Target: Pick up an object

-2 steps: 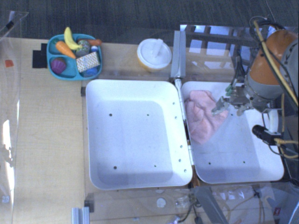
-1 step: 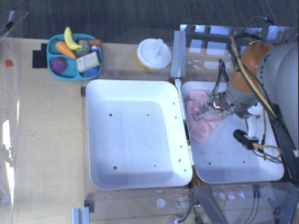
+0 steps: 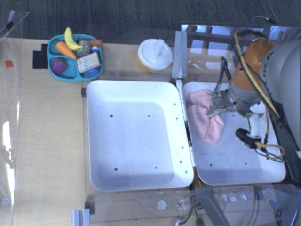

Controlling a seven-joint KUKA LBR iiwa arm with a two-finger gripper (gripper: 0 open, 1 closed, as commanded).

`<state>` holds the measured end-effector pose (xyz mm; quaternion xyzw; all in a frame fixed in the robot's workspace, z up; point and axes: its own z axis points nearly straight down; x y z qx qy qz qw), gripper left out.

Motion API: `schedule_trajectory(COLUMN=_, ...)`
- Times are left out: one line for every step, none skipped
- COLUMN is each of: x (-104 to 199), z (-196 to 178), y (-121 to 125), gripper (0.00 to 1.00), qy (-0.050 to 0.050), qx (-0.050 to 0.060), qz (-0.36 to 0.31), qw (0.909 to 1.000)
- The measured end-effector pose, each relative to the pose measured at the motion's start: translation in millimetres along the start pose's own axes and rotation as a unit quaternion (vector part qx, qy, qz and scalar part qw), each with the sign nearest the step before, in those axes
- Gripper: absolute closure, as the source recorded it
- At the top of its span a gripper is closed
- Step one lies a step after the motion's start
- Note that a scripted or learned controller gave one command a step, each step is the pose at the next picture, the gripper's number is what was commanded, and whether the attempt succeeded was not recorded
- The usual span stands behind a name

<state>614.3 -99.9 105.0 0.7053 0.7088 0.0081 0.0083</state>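
A crumpled pink cloth (image 3: 201, 117) lies in the upper left part of the right white bin (image 3: 235, 161), close to its left wall. My gripper (image 3: 216, 108) reaches in from the right and is down at the cloth's right edge, touching or nearly touching it. The grey wrist and the orange band sit above and to the right of it. The gripper's tip is small and dark against the cloth, so its state is unclear.
The left white bin (image 3: 127, 135) lies beside the right one, a metal divider between them. A blue tray (image 3: 75, 58) of toy food and a white lidded bowl (image 3: 155, 54) stand on the bench behind. Cables hang along the arm over the right bin.
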Motion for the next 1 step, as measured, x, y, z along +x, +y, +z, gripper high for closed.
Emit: schedule_trajectory(x=12.3, z=-187.0, y=38.4, gripper=1.0, qy=0.0, qx=0.008, qz=-0.039, qw=0.9992)
